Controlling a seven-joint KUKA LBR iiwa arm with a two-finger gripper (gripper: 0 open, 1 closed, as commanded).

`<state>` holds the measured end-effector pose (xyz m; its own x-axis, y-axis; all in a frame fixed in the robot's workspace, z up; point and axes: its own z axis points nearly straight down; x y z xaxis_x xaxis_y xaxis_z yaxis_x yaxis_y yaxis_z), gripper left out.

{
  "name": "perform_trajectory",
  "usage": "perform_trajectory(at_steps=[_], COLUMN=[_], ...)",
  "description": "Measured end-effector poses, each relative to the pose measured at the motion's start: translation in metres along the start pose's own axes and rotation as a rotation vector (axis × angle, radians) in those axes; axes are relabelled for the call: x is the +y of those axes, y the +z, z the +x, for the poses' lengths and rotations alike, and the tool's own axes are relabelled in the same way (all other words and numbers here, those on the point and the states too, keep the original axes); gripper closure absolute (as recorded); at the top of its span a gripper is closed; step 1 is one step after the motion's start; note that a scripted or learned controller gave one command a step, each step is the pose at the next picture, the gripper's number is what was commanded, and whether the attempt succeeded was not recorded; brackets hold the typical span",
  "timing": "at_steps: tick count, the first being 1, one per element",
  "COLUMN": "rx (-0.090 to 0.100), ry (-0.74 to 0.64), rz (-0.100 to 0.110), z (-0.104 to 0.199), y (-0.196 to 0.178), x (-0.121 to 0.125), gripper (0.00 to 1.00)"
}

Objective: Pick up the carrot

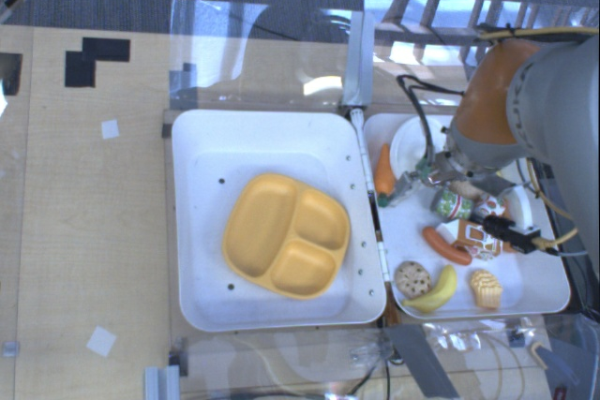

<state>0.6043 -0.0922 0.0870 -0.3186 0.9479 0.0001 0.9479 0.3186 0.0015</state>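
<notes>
The carrot [384, 168] is a short orange piece standing lengthwise against the left wall of the right bin [553, 295], near its back. My gripper [409, 185] hangs low just right of the carrot's lower end, close to it or touching it. The carrot lies beside the gripper, not in it. The grey arm with its orange band [495, 98] reaches in from the upper right and hides the back right part of the bin.
A white plate [411, 143] lies behind the gripper. A can [457, 202], a red-and-white carton [482, 239], a sausage [445, 245], a cookie [412, 278], a banana [434, 290] and a yellow muffin [485, 288] fill the right bin's front. The left bin [202, 201] holds a yellow divided tray [286, 234].
</notes>
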Motion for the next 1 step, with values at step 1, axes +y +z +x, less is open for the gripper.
perform_trajectory(at_steps=[1], rx=[0.002], ry=[-0.022], rz=[0.009], z=[-0.0102], y=[0.0011], x=[0.0302], gripper=[0.00])
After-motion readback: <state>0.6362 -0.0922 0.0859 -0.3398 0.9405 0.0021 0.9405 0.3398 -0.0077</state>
